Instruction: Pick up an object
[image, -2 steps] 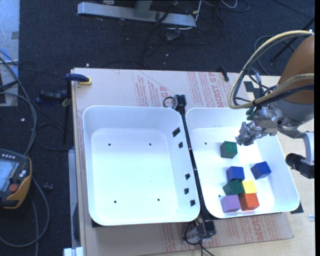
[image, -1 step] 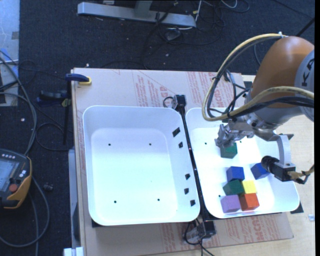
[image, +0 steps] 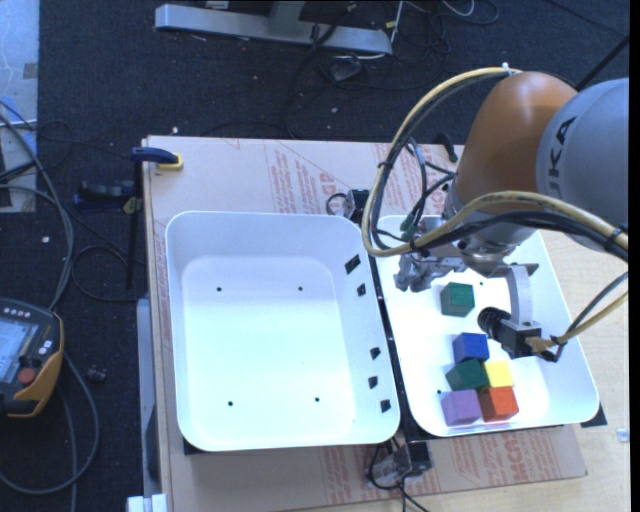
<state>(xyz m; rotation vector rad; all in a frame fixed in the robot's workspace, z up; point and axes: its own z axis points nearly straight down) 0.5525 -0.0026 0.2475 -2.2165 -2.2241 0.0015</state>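
Note:
The right bin (image: 420, 345) holds several small blocks. A green block (image: 458, 298) lies alone near the middle of the bin. Toward the front edge sit a blue block (image: 470, 346), a dark green block (image: 464, 374), a yellow block (image: 497, 373), a purple block (image: 460, 406) and an orange block (image: 498, 402), packed close together. My gripper (image: 426, 268) hangs over the back left part of the right bin, just up and left of the lone green block. The wrist and its cables hide much of it. No block shows in its grasp.
The left bin (image: 262, 330) sits beside the right one, and their walls meet at a ridge with black clips (image: 375, 352). The arm's orange band (image: 515, 130) and looping cables (image: 400, 200) overhang the back of the right bin. A black fitting (image: 505, 330) sits right of the blue block.

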